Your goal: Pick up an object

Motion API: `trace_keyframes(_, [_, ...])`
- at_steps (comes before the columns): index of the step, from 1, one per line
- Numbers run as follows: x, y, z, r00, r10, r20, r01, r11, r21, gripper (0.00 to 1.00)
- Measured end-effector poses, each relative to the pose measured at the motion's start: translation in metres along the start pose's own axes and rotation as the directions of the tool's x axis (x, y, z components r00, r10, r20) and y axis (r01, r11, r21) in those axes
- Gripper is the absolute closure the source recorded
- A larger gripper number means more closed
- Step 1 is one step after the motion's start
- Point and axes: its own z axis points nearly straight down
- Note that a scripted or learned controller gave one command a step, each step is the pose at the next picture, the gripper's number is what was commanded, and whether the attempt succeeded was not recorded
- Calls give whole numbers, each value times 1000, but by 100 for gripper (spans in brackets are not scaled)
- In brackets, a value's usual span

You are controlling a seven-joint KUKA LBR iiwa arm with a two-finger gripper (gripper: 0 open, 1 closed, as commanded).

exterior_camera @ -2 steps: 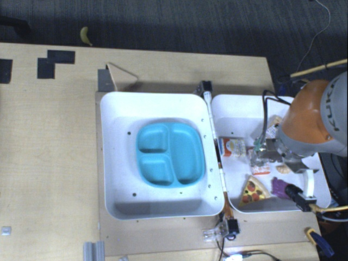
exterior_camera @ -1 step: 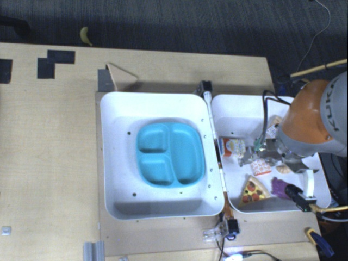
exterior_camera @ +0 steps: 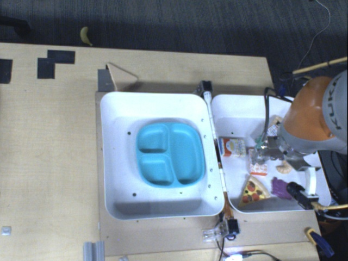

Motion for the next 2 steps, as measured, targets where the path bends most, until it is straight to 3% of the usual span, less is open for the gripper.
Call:
trace_keyframes(1, [15, 64, -4, 1000, -1, -6, 1, 1000, 18, 100])
trace_keyframes(2, [14, 63, -3, 1000, -1, -6, 1, 1000, 18, 0])
